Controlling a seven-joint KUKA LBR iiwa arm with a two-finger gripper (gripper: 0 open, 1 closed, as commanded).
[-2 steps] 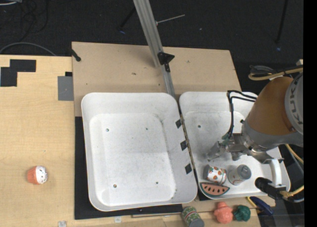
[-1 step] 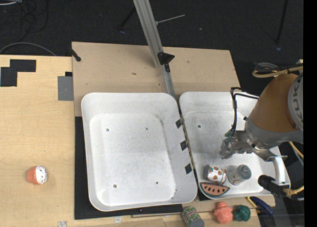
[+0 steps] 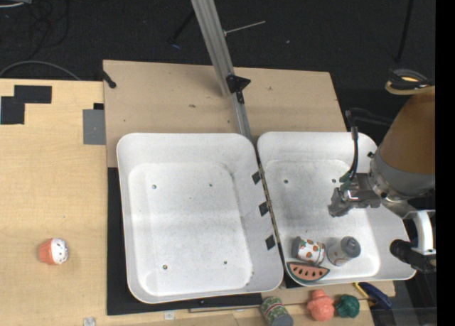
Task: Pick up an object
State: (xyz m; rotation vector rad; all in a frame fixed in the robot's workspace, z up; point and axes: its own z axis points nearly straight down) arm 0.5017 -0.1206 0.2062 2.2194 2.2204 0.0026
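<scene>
The gripper [image 3: 342,202] hangs over the right bin [image 3: 313,148], holding nothing I can see, though its fingers are too blurry to tell, and must next drop to the small toys [image 3: 311,251] below.

The arm [image 3: 412,154] enters as a bulky rounded body, its upper part a broad orange-brown band with a smooth, domed surface. Below that band sits a grey ring and a paler grey collar. From the collar a darker metal tool [image 3: 343,202] juts out, blocky and angular, with small pale highlights on its edges. A thin dark cable [image 3: 353,154] runs along it. A white curved bracket [image 3: 421,231] shows beneath the wrist.
</scene>
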